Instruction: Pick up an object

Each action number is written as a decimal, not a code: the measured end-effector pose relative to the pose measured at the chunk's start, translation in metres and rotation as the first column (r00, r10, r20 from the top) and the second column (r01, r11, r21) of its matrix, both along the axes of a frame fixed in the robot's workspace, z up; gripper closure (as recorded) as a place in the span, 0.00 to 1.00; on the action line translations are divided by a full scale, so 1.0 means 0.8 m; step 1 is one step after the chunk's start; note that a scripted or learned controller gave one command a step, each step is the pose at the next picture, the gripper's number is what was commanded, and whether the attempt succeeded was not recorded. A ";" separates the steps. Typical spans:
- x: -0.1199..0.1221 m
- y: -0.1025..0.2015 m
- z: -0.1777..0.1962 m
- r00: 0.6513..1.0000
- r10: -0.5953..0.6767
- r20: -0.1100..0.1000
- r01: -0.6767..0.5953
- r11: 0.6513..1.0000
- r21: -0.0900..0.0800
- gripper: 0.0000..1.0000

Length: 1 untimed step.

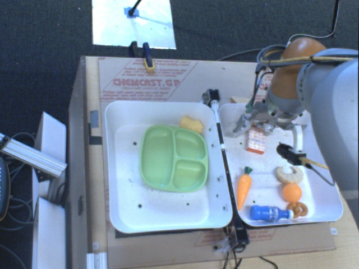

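In the right bin (336, 203) — gripper (259, 123) over a flat red-white carton (256, 140) (finger state unclear), w/ glossy plastic carrot (243, 189) nearby.

Red-and-white carton (256, 140) lies flat in right bin (331, 198).

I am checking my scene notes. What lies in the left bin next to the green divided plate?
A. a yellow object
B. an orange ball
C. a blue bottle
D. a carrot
A: a small yellow object lies at the upper right edge of the green divided plate in the left bin.
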<state>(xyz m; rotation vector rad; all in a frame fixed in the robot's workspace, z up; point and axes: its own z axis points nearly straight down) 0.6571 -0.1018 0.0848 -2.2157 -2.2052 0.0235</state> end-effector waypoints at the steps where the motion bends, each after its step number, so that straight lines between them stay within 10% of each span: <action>1: -0.008 -0.004 0.004 1.000 0.007 0.024 -0.007 1.000 -0.001 0.00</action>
